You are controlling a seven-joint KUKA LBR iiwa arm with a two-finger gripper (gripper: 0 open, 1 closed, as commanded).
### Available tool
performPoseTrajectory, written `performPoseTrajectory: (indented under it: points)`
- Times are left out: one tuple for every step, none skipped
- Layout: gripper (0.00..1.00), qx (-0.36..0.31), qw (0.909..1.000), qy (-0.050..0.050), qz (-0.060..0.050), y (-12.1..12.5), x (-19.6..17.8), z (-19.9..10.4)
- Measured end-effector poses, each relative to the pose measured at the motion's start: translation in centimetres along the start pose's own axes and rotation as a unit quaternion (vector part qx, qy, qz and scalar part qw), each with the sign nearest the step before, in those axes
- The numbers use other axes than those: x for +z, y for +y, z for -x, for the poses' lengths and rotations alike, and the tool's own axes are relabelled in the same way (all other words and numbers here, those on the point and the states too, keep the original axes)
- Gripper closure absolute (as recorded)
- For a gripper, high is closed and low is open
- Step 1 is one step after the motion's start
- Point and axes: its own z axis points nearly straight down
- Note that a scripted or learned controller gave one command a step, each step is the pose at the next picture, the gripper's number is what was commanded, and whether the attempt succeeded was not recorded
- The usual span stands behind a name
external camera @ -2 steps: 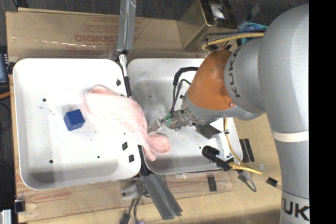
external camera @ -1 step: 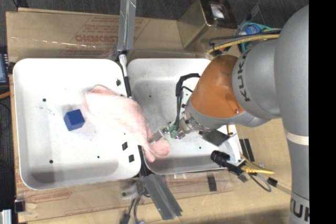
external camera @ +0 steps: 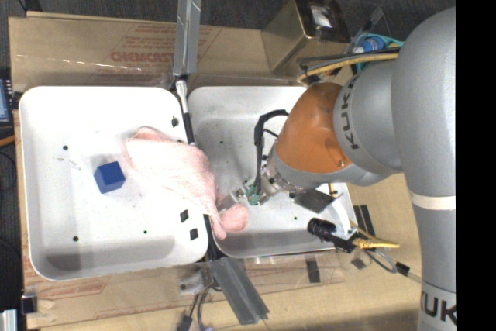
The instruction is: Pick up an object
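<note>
At frame centre the gripper [external camera: 249, 196], its state not discernible, is lowered beside the pink cloth [external camera: 174, 170]; a bunched fold should be pinched firmly.

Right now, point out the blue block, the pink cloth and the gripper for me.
blue block [external camera: 110, 176]: camera view, on its top face, in the left bin.
pink cloth [external camera: 174, 167]: camera view, on its middle, draped over the divide between the bins.
gripper [external camera: 252, 194]: camera view, at its tip, low in the right bin.

My bench, two bins

Brown cardboard-topped bench [external camera: 93, 43] carries two shallow white plastic bins: left bin [external camera: 46, 167] and right bin [external camera: 225, 108], touching side by side.
</note>
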Motion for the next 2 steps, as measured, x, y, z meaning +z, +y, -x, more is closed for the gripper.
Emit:
performPoseTrajectory:
  points:
    - [1.00,-0.002,1.0000,0.000,0.000,0.0,-1.0,0.0]
    - [1.00,0.175,0.9846,-0.002,0.002,5.9,-10.0,-4.9]
